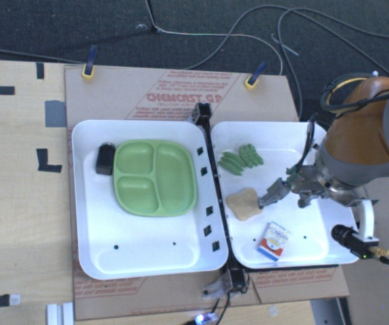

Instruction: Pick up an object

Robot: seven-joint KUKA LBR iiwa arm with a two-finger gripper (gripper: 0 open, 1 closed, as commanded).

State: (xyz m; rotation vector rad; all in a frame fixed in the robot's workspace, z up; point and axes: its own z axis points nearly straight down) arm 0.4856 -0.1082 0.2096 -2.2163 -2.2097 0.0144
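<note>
A: We're looking down on the worktop [18, 181] and its two white bins. In the left bin [89, 249] we have a green divided plate [155, 178], with a small black block [105, 159] just beside its left edge.

B: And in the right bin [309, 252] we see the arm [356, 141] reaching in from the right, orange band above the wrist. The gripper [273, 195] sits low over the bin, pointing left toward the middle.

A: We see its tip just beside the tan sponge-like piece [243, 203], right at that piece's right edge. Touching or a hair apart, we cannot tell.

B: Nothing sits between the fingers that we can see. Whether they're spread or closed, we cannot tell from here; they merge into one dark shape.

A: Above the tan piece we have the green bean pods [241, 159], lying loose near the divider. Below it and to the right, a small red, white and blue packet [272, 241] lies flat near the front wall.

B: All three things rest on the bin floor.
</note>
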